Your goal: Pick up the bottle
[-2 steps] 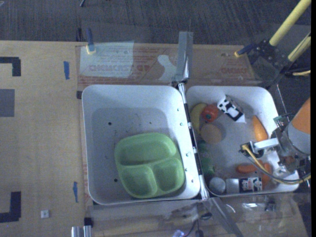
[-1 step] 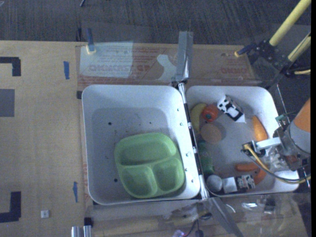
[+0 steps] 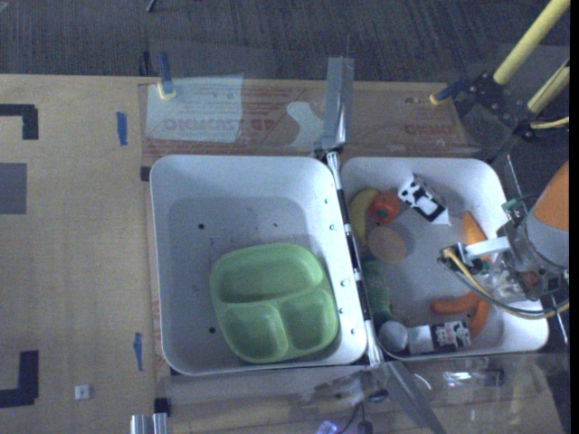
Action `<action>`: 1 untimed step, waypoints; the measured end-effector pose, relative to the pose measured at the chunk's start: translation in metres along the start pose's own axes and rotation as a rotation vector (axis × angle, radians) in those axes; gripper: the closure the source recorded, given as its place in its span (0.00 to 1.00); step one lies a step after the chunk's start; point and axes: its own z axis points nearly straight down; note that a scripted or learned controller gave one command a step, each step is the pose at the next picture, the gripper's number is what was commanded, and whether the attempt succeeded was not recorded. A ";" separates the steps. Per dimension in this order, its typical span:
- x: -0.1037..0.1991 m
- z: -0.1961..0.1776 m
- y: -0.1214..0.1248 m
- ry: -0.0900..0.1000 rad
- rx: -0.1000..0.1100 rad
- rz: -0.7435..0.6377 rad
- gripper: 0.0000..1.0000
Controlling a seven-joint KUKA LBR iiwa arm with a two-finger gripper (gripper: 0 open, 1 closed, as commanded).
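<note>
A white bottle (image 3: pixel 421 337) with a dark label lies on its side along the front wall of the right bin (image 3: pixel 488 174), its rounded end pointing towards the bin's front left corner. My gripper (image 3: pixel 481 268) hangs over the right part of that bin, above and to the right of the bottle and apart from it. It is just above an orange carrot-like piece (image 3: pixel 457 306). The grey arm with its orange band (image 3: pixel 554 211) comes in from the right edge.
The right bin also holds a yellow piece (image 3: pixel 362 211), a red tomato-like piece (image 3: pixel 384 208), a black-and-white cow-patterned item (image 3: pixel 422 199), a tan round item (image 3: pixel 389 242) and a green item (image 3: pixel 375 295). A green divided plate (image 3: pixel 271 301) lies in the left bin (image 3: pixel 181 197).
</note>
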 end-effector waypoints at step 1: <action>0.001 -0.006 -0.001 -0.005 0.004 -0.005 1.00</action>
